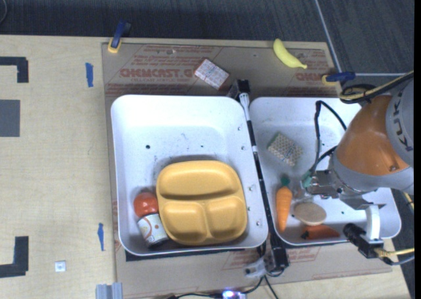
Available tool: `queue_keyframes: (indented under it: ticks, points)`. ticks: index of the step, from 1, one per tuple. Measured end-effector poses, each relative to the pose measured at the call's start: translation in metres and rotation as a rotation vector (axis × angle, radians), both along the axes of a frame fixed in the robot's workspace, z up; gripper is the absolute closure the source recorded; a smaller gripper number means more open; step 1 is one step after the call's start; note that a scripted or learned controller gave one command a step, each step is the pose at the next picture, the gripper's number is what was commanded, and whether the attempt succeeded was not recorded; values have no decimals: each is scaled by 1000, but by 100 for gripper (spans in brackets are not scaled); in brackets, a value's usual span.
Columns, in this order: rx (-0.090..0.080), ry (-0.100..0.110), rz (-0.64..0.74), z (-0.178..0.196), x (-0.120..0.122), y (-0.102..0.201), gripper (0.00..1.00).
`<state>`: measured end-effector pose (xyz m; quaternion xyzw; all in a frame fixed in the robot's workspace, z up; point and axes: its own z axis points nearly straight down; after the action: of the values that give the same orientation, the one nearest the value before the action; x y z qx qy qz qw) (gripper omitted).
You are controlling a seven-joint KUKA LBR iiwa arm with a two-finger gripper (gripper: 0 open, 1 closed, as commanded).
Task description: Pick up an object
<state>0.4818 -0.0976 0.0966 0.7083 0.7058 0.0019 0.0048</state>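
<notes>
The right bin (329,108) holds an orange carrot (283,206) by its left wall, a grey speckled block (284,148) further back, a tan round piece (309,212) and a red-orange piece (321,231) at the front. My gripper (313,186) hangs low over this bin, just above the tan round piece and right of the carrot. The arm's orange band (371,140) stands over the bin's right half and hides that part of the floor. Nothing shows clearly held.
The left bin (177,120) carries a large yellow compartment tray (199,200) and a red and white can-like object (148,217) at its front left. A yellow banana (288,54) and a small patterned box (210,73) lie on the cardboard behind the bins. Black cables (323,127) trail over the right bin.
</notes>
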Motion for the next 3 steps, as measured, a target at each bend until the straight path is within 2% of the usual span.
queue_keyframes:
  ticks: [1, 2, 3]
  points:
    - [-2, 0, -1, 0, 0, -1, 0]
    - [-8, 0, -6, -9, 0, -2, 0]
    - [0, 0, 0, 0, 1, 3, 100]
